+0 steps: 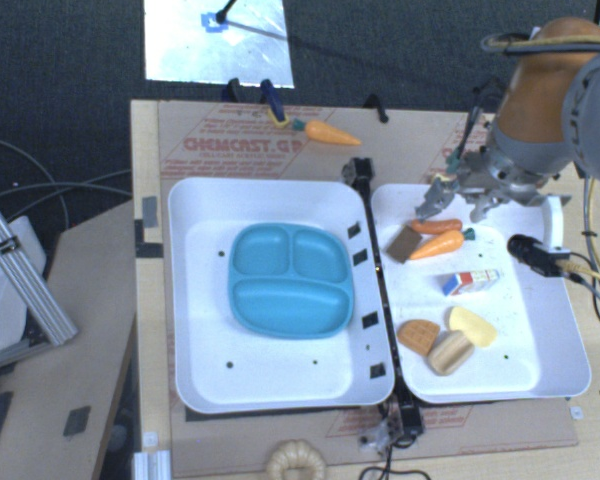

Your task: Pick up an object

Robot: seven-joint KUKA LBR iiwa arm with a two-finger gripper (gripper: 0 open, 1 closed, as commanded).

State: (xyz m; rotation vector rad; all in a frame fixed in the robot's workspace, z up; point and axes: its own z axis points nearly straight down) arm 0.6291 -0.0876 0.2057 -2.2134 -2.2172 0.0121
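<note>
My gripper (456, 204) hangs over the far part of the right bin (555, 363), open, with nothing between its fingers. Just below it lie a red sausage (436, 226) and an orange carrot (438, 245), with a brown block (401, 245) at their left end. Further forward in the same bin are a small red, white and blue carton (470, 282), a yellow wedge (474, 326), a round brown cookie (418, 335) and a tan bread roll (450, 353).
The left bin (195, 328) holds a blue divided plate (288, 279). A second carrot (327, 133) lies on the cardboard behind the bins. A beige ring (297, 460) sits at the front edge. A black divider (372, 268) runs between the bins.
</note>
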